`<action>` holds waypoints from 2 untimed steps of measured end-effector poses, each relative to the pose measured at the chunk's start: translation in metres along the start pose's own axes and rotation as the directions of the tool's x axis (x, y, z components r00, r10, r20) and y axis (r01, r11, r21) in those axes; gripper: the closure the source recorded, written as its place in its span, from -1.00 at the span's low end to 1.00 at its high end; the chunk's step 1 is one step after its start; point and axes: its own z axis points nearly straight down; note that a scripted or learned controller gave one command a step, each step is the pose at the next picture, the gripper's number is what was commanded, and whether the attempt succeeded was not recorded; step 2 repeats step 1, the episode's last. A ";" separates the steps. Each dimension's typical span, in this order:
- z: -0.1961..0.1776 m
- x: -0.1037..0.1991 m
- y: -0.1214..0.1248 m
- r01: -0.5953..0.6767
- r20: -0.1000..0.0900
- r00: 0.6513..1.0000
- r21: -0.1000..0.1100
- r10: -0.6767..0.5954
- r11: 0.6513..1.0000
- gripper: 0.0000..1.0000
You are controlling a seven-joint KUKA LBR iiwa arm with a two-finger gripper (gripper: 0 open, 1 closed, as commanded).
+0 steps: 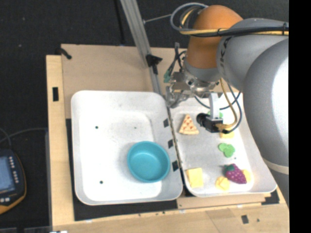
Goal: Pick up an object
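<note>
My gripper [174,96] hangs over the far left corner of the right bin [206,154], close to the wall between the two bins. Just in front of it and to its right lies an orange pizza-slice toy [188,125]. Further toward the front of that bin are a yellow block [195,177], a green piece [227,149], a purple bunch of grapes [235,174] and a small yellow piece [222,182]. I see nothing held under the gripper.
A blue bowl [148,161] sits in the left bin [85,130], near its front right. A slanted metal pole [138,30] runs down from the top to the bins' back edge, next to the gripper. The grey arm [262,81] covers the right bin's right side.
</note>
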 end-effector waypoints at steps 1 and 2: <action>-0.021 0.056 -0.001 0.005 -0.001 1.000 -0.005 -0.005 1.000 1.00; -0.021 0.056 -0.001 0.005 -0.001 1.000 -0.005 -0.005 1.000 1.00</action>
